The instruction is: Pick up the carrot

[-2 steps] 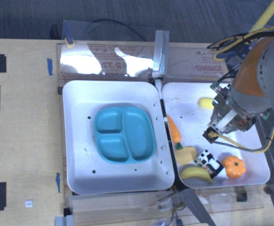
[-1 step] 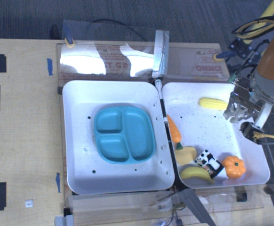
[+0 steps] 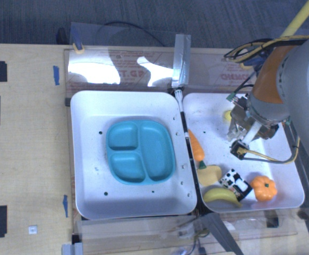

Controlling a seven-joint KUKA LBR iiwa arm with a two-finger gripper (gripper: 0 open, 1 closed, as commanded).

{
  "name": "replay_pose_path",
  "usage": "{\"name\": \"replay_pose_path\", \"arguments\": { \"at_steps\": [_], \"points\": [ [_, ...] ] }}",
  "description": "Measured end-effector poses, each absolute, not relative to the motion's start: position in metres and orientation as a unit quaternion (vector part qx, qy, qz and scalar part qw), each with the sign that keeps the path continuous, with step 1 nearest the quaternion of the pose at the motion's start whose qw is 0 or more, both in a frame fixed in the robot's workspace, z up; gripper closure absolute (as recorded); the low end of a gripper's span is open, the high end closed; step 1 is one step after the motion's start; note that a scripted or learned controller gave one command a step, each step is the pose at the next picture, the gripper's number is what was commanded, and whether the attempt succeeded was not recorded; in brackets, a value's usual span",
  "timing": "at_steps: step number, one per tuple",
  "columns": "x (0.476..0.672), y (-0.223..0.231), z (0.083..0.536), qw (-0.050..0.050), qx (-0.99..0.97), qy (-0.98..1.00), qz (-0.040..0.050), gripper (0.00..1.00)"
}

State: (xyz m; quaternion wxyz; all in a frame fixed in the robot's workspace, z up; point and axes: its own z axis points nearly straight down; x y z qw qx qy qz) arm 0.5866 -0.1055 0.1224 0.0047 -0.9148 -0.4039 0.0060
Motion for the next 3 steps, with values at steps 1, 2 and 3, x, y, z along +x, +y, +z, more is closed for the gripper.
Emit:
{"name": "replay_pose_path", "arguments": {
  "at_steps": [1,2,3],
  "points": [
    [0.551,-0.082,0.185,0.002,-0.853,-0.522,0.0012,1.00],
    [0.615,-0.094,0.244,-0.001,-0.881,-0.472,-0.0013,1.00],
    [0.667,-0.090,0.226,0.000,-0.895,-0.446,0.0006,1.00]
  ]
}}
